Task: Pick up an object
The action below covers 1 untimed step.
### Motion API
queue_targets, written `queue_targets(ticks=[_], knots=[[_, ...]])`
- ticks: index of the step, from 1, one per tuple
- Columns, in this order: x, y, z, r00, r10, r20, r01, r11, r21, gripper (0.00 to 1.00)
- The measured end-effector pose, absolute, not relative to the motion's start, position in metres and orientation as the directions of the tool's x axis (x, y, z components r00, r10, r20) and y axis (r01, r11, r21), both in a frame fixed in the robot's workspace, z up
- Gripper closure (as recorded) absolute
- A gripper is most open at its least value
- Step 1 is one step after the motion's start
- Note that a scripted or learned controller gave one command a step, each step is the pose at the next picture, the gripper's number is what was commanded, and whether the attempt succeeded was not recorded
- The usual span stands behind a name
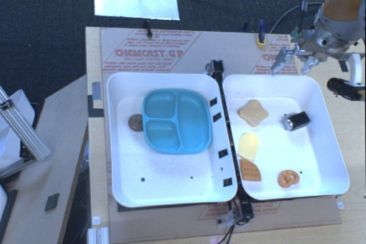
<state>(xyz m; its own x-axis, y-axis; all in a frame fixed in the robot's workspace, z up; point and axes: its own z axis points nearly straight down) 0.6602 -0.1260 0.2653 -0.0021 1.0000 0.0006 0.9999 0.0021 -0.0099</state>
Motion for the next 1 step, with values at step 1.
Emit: queue_targets(ticks=[1], knots=[[0.6619,-0.1257,0.2736,-0.004,1.0,-0.001,1.0,0.004,0.002,0.0]])
